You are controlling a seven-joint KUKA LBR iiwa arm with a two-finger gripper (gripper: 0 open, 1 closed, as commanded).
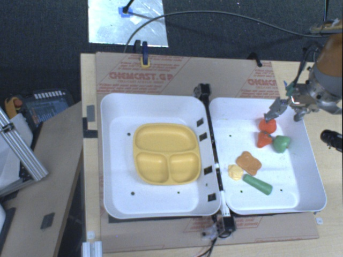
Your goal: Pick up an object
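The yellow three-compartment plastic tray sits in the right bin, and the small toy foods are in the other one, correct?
Not quite. The camera view shows the yellow three-compartment plastic tray in the left white bin. The small toy foods lie in the other one, the right white bin, as you said.

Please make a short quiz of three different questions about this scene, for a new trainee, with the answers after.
1. True or false: the yellow plastic three-compartment tray lies in the left white bin.
2. Which item lies nearest the front rim of the right white bin? A) round green toy B) long green cylinder toy C) upper red-orange toy
3. Fill in: the end effector hangs just above the ___ toy.

Key: 1 true; 2 B; 3 upper red-orange.
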